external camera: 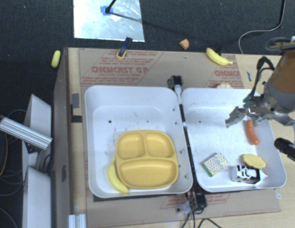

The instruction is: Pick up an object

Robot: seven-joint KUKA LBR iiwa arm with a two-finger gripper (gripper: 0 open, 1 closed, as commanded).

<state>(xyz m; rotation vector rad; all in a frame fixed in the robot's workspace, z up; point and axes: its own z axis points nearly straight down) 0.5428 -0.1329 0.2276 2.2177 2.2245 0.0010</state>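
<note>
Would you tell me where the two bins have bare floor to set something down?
Left bin: the back strip behind the yellow divided plate. Right bin: the back-left floor, left of the tool. Its front right is crowded.

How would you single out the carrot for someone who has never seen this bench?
Start at the right bin of the two white bins. Along its right side, just below the gripper, lies a small orange carrot. It is the one slim orange thing there; the neighbours nearer the front are a patterned packet and a yellow piece.

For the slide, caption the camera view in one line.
KUKA gripper hovers over the right bin near a carrot; a yellow divided tray and banana fill the left bin.
</note>
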